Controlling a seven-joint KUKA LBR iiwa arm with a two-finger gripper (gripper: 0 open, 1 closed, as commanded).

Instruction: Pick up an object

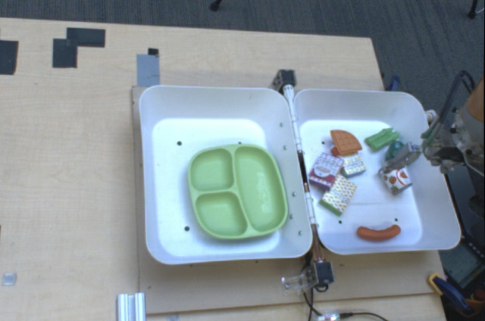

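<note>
We are looking down on the table with its two white bins side by side. The left bin carries a green divided plate, three compartments, lying flat in the middle of it. The right bin has all the small stuff. Near its far side we see an orange wedge-shaped piece, and to the right of it a green pod-like item. Just near of the wedge sits a cluster of little boxes: a purple and red packet, a small pale box touching it, and a patterned yellow-green box a bit nearer. Down at the near side lies a sausage, on its own, well apart from the rest.

The tool comes in from the right, low over the right side of that bin, with the arm's body mostly beyond the rim. Right below its tip we see a small red and white item, apparently resting on the bin floor. We cannot tell how the tool's jaws stand, since the tip is dark and blurred.
</note>
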